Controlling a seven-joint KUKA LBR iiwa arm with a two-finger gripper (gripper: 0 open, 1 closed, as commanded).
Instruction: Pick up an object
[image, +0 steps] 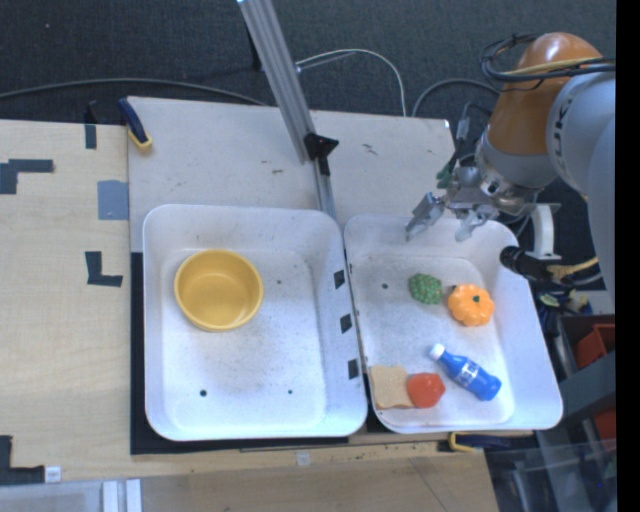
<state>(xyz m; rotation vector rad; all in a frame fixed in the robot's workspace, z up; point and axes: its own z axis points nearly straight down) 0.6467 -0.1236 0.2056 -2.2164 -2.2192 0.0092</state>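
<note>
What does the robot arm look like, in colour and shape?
The arm is grey and rounded, with a wide orange band above the wrist. Black cables loop over the band. The end effector is small, grey metal, with two thin fingers.

Below the gripper (441, 221): 2 white bins (240, 400), smooth plastic (speckled, scuffed). Blue bottle (469, 375) glossy plastic. Green lump (425, 289) rough, matt. Far left, yellow bowl (218, 289) smooth, slight sheen. Bench (55, 300) matt wood-look.
</note>
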